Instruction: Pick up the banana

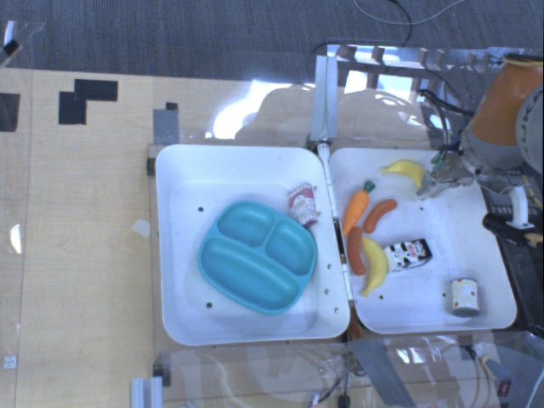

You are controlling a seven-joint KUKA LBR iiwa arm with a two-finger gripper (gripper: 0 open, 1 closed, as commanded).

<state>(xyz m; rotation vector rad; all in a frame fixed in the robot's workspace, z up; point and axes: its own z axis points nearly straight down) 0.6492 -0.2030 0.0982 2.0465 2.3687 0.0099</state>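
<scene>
Two yellow bananas lie in the right bin [493,253]. One banana [406,172] is small and curved, near the bin's back wall. The other banana [374,266] lies in the middle left, beside a brown sausage [354,251]. My gripper [437,179] hangs low at the back right of this bin, just right of the back banana's tip. Nothing shows held in it. The grey arm with its orange band [501,100] reaches in from the right.
The right bin also holds a carrot [355,211], a second sausage [379,214], a black-and-white carton [407,254] and a small can [463,296]. In the left bin [178,228] sit a blue divided plate [257,256] and a red-white packet [303,204].
</scene>
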